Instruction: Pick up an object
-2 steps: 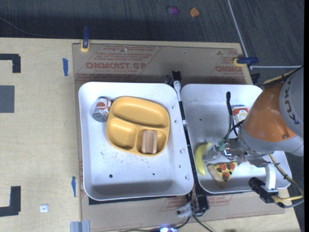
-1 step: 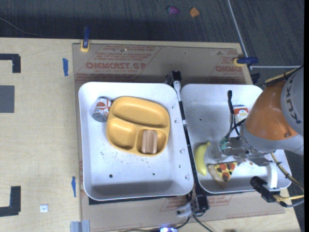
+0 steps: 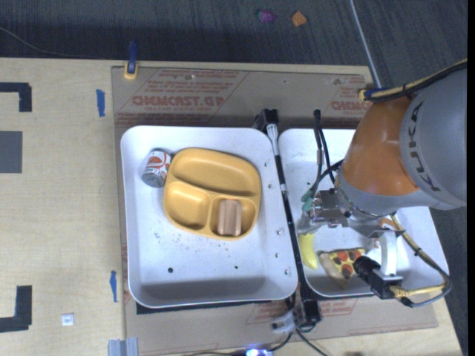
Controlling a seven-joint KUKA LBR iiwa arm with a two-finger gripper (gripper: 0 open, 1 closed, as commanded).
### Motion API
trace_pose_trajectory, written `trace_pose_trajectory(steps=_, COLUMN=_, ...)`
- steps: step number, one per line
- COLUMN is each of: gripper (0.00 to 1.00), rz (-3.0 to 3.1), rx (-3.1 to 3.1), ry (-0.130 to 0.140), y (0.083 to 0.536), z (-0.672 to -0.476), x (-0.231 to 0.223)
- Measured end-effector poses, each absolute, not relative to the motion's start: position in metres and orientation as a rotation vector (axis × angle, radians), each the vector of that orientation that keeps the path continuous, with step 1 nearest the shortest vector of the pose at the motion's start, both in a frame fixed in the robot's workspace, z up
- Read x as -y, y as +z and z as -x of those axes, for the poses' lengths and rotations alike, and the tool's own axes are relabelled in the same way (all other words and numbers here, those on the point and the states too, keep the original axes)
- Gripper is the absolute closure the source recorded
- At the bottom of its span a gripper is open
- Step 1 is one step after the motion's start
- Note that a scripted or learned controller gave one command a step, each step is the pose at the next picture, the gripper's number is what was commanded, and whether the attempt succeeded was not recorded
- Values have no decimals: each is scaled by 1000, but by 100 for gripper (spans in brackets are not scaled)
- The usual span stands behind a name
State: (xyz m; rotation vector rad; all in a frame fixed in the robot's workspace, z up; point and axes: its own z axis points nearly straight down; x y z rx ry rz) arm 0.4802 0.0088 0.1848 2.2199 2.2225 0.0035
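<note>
In the camera view, the grey KUKA arm [image 3: 415, 147] with its orange band reached in from the right and hung low over the right bin [image 3: 297, 143], its wrist and cabling masking most of that bin's floor. The gripper [image 3: 330, 213] sat over the bin's near-left part, and whether it was open or closed could not be told. Just beneath and nearer lay the likeliest target, a pizza slice toy [image 3: 343, 262], tan with red and dark spots, resting flat near the bin's near wall, with a small yellow object [image 3: 309, 252] just beside it to the left. Nothing appeared to be lifted, so the pick seemed to be at the approach or descent stage; the next move would call for closing squarely on one item and rising clear of the wall. In the left bin [image 3: 141, 273], well apart, sat a yellow divided tray [image 3: 200, 180] holding a brown block [image 3: 228, 217], with a crushed soda can [image 3: 156, 167] touching its far-left edge.
</note>
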Motion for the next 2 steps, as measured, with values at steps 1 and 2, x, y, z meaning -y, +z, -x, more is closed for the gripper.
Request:
trace_pose_trajectory(steps=1, gripper=0, rz=-2220, rx=-2222, ry=2, y=185, z=-480, x=-8)
trace_pose_trajectory(steps=2, gripper=0, rz=-2220, rx=-2222, ry=2, y=185, z=-480, x=-8)
